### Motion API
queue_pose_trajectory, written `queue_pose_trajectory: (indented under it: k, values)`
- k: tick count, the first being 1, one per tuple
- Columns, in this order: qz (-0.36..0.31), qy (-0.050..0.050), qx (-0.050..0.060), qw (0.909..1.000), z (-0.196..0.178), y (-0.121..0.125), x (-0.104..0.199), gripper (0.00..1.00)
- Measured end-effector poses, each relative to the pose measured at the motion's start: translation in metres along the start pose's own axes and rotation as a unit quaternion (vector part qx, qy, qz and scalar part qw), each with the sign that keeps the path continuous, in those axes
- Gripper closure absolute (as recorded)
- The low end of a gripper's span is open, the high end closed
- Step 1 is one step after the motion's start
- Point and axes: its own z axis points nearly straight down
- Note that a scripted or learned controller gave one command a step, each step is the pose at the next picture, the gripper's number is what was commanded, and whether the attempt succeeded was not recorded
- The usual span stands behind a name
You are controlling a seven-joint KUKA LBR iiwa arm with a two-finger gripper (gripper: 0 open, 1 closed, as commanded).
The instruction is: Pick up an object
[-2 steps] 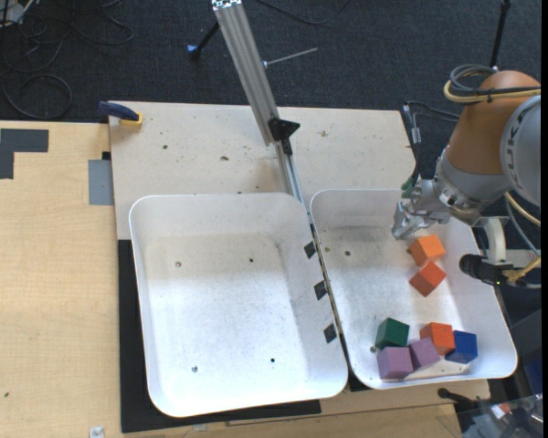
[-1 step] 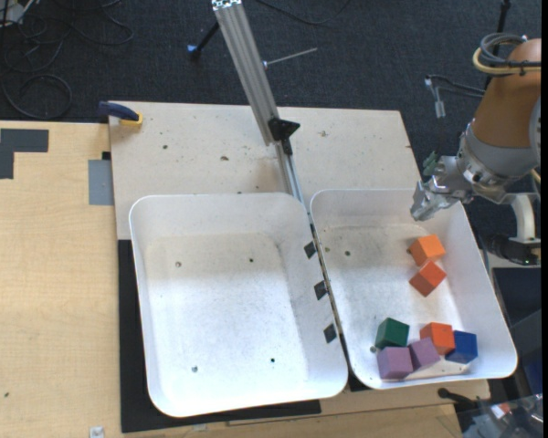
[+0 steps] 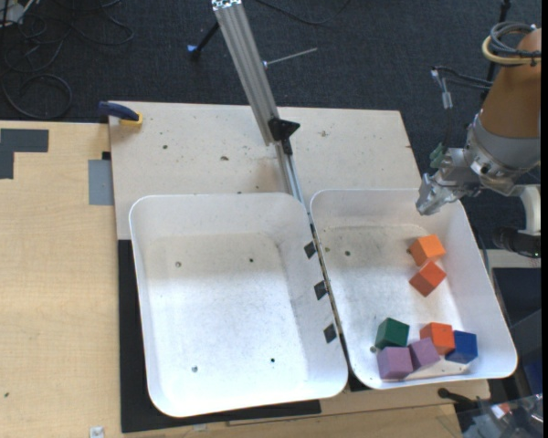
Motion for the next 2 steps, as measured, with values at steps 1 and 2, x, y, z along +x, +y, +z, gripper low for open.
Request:
queue_pose_trajectory:
  k: [1,2]
  values:
    - [-0.002,0.001,0.003,1.0000,-0.001,-0.016,0.040,1.00]
    - [-0.001,0.001,0.003,1.0000,0.001,-0.033,0.080,1.00]
